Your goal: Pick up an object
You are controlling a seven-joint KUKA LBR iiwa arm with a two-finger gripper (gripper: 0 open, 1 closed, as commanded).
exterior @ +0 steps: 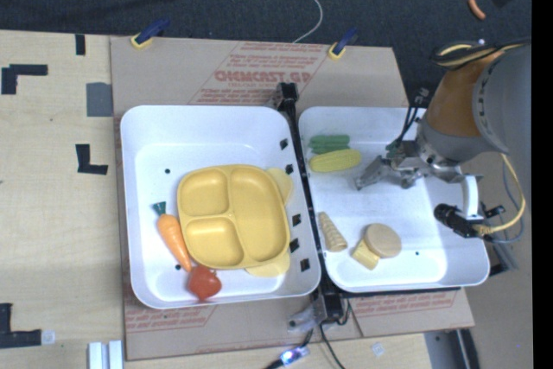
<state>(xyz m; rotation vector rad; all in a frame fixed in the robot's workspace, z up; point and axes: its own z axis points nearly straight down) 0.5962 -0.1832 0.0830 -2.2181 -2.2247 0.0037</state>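
My gripper [367, 179] hangs low over the right bin [449, 272], its fingers pointing left and slightly spread with nothing between them. Just left of the fingertips lies a yellow corn cob [334, 161] with a green vegetable [329, 142] behind it. A tan ridged cone [331, 232] and a beige round piece with a yellow wedge [377, 244] rest at the bin's front.
The left bin [143, 134] holds a yellow divided plate [233, 216], an orange carrot [174, 239] and a red fruit [203, 283]. A black divider [298, 177] runs between the bins. The grey and orange arm [484, 108] fills the right side.
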